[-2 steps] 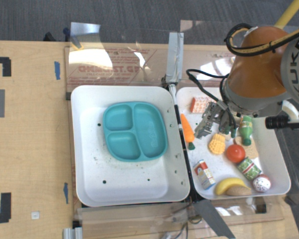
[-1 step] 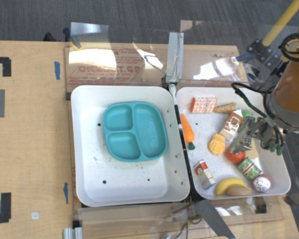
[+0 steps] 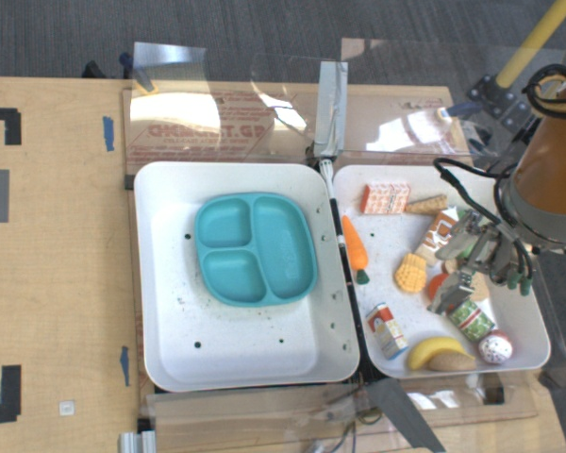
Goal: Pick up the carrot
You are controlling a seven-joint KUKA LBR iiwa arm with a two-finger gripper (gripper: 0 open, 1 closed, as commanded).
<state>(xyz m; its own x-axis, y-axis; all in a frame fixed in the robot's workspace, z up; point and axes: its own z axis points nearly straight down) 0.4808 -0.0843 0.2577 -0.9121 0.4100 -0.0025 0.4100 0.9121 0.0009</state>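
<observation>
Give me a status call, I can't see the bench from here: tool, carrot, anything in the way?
Tool low over right bin, far side from carrot. Carrot lies free by left wall of that bin. Corn between them.

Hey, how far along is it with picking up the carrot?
Nothing looks done yet: the carrot lies along the left edge of the right bin, untouched. The tool is low over that bin's right side, among other toy foods, apart from the carrot. Reaching, grasping and lifting remain.
</observation>
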